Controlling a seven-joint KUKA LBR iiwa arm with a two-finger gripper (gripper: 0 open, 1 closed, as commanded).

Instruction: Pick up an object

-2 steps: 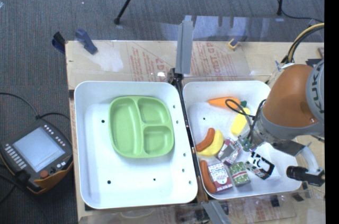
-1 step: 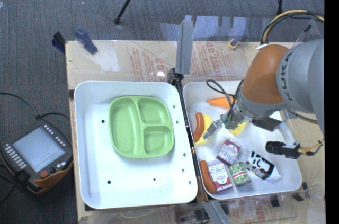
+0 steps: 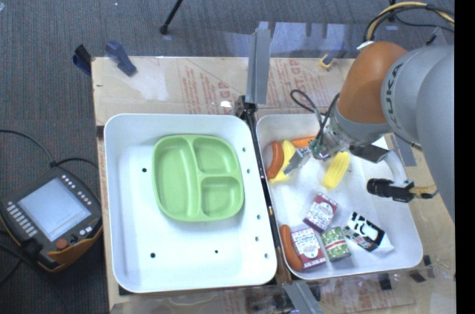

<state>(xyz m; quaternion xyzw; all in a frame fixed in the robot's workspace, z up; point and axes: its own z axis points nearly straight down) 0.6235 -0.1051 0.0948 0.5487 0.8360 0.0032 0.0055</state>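
A handheld control pendant (image 3: pixel 50 220) lies on the floor at far left. The left bin (image 3: pixel 126 231) holds a green divided plate (image 3: pixel 198 177). In the right bin (image 3: pixel 404 227), the gripper (image 3: pixel 306 155) hangs over an orange piece (image 3: pixel 275 158) beside a yellow corn cob (image 3: pixel 336 169); whether its fingers are apart cannot be told. Small packets (image 3: pixel 321 211) lie nearer the front.

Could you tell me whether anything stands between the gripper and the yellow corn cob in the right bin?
Nothing visible does: the gripper hangs just left of the corn cob, with bare bin floor between them.
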